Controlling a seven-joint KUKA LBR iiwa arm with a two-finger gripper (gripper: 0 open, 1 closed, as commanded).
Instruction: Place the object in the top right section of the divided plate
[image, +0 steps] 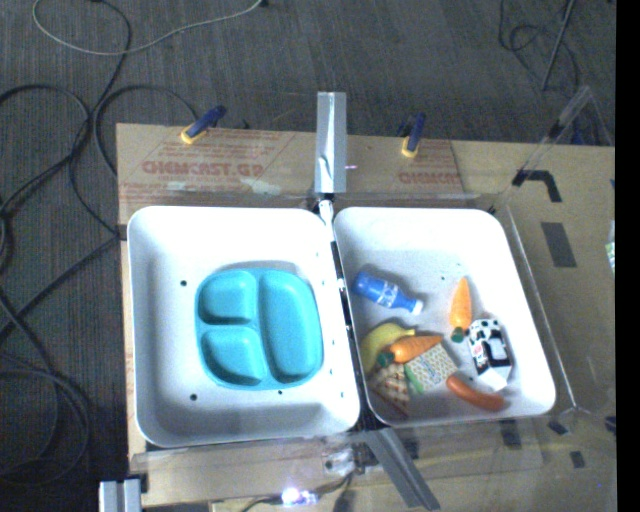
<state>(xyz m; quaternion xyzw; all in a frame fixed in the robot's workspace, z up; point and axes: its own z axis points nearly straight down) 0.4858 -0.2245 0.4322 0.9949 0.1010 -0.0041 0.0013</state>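
A turquoise divided plate (260, 327) lies flat in the middle of the left white bin (150, 240). It has two small sections on its left side and one long section on its right. Above the plate, a printed cardboard sheet (240, 165) is held to the bench by two blue-and-yellow clamps (203, 122). A grey metal post (331, 140) stands where the two bins meet.

The objects to be placed all lie to the right of the plate, past the shared wall, in the right white bin (500, 235). Nearest the plate are a small blue bottle (385, 292) on its side and a yellow banana (376, 342). An orange carrot (420, 348) lies across the banana. A patterned square packet (430, 370) sits just below that carrot.

Farther from the plate, a second carrot (460, 303) stands nearly upright beside a black-and-white carton (489, 347), and a reddish sausage (476, 393) lies below the carton. Dark cables (60, 150) trail over the floor to the plate's upper left.
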